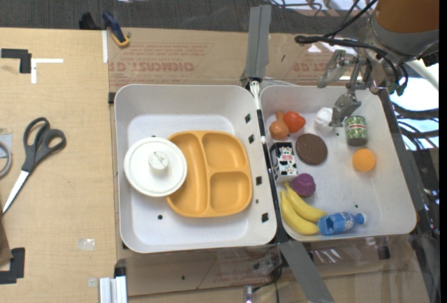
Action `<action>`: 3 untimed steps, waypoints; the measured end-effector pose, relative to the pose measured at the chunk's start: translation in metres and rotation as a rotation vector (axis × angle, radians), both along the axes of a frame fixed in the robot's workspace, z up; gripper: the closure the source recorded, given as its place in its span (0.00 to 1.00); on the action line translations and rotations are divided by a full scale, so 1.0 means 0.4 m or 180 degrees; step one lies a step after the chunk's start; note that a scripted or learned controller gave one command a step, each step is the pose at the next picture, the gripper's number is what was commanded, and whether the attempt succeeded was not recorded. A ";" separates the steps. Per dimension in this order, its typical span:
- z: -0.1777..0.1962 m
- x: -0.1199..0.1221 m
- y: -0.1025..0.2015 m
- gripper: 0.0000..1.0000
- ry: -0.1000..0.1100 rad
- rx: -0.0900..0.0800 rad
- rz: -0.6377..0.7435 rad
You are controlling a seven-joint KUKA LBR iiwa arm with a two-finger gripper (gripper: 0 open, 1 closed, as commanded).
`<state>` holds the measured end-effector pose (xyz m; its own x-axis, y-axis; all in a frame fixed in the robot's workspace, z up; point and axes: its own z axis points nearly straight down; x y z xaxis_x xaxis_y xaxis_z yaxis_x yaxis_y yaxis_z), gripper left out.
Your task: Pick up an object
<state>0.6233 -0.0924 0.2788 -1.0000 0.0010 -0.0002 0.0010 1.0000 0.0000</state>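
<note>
Green-labelled can (356, 129): upright near the back of the right bin (391, 214), beside a white lump (324, 115). Gripper (343, 113) hangs just left of it, fingers slightly spread, pinching nothing. Status: nothing lifted; grasp and lift outstanding, by my judgement.

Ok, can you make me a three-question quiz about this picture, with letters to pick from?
1. Where do the bananas lie?
A. left bin
B. right bin
C. on the scissors

2. What colour is the divided tray?
A. yellow
B. green
C. black

3. How is the blue bottle resting?
A. standing upright
B. on its side
C. hanging from the gripper

Answers:
1 B: they lie at that bin's front, beside the bottle.
2 A: it is yellow, with a white lid overlapping its left edge.
3 B: it lies flat on the bin floor.
</note>
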 end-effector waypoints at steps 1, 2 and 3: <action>-0.388 -0.139 -0.049 0.00 0.0001 0.0000 0.0439; -0.341 -0.062 -0.173 0.00 -0.0016 -0.0003 -0.0589; -0.441 -0.200 -0.311 0.00 -0.0005 -0.0001 -0.0501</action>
<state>0.5435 -0.2167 0.1024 -0.9875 0.1578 -0.0019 0.1578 0.9875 -0.0001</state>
